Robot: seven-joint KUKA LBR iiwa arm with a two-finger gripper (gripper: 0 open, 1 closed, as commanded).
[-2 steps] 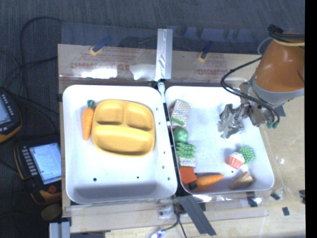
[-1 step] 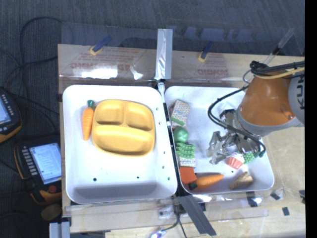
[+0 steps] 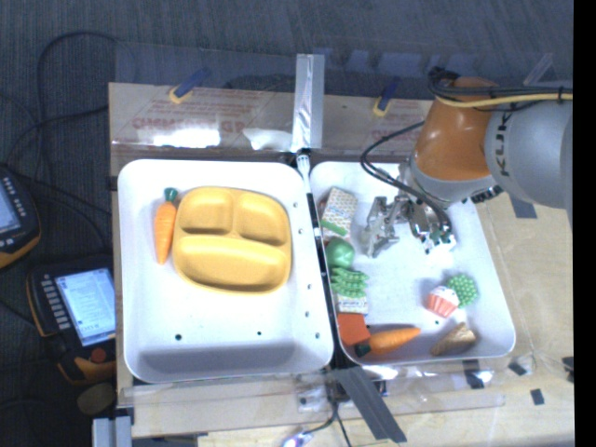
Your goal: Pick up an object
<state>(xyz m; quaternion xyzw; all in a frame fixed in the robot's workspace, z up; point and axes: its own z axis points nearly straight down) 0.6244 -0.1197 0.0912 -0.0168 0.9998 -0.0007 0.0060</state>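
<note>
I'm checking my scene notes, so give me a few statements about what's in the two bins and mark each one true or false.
1. The yellow tray sits in the left bin. True.
2. A carrot lies beside that tray's left edge. True.
3. The gripper is over the left bin. False: it is over the right bin.
4. The cupcake rests on the yellow tray. False: it is in the right bin.

bins (image 3: pixel 130 250): 2 | carrots (image 3: pixel 165 231): 2 | yellow tray (image 3: pixel 233 238): 1 | cupcake (image 3: pixel 442 301): 1 | green toys (image 3: pixel 347 279): 3
</note>
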